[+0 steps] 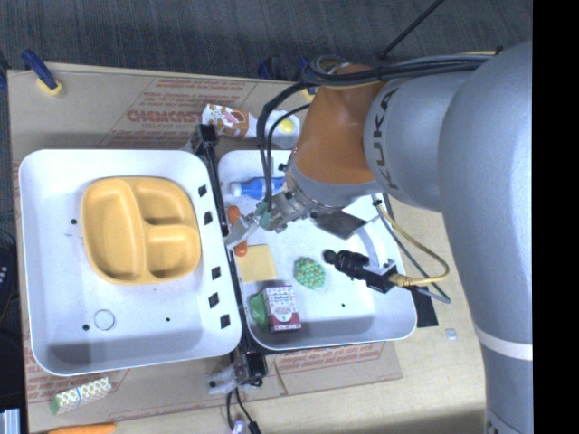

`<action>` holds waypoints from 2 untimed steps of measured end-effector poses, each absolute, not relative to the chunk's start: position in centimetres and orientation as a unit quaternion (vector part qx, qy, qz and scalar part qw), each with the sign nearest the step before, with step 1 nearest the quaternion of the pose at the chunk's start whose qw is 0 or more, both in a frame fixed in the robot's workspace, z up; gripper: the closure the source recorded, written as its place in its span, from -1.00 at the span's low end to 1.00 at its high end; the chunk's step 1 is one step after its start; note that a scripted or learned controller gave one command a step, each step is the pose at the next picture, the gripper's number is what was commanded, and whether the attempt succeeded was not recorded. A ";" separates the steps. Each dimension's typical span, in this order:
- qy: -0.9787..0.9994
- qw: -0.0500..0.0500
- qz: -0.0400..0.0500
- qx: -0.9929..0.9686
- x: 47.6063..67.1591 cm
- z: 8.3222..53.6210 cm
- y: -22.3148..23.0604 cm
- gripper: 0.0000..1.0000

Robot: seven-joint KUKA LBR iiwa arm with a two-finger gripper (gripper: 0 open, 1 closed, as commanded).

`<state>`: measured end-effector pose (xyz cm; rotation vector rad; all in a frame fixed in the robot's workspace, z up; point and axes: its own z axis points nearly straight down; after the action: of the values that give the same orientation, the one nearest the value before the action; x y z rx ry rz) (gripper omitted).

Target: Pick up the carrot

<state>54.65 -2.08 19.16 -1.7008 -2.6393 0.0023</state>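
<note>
the gripper (242, 231) hung low at the right bin's (398, 319) left wall, finger state impossible to tell, the carrot (235, 215) just beside it, with cheese (257, 263), peas (309, 273) and a yellow tray (140, 228) in the left bin (41, 242).

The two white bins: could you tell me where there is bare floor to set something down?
Left bin: bare floor along the near side, below the yellow divided tray. Right bin: a small patch at the near right corner, beside the green pea cluster. Its left side is crowded: cheese slice, small carton and arm.
</note>
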 end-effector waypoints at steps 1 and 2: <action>-0.853 0.000 0.000 -0.523 56.2 19.2 -0.9 -1.00; -0.853 0.001 0.001 -0.521 56.2 20.2 -0.8 1.00</action>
<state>56.24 -0.85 20.17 -1.6363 -2.6801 0.0024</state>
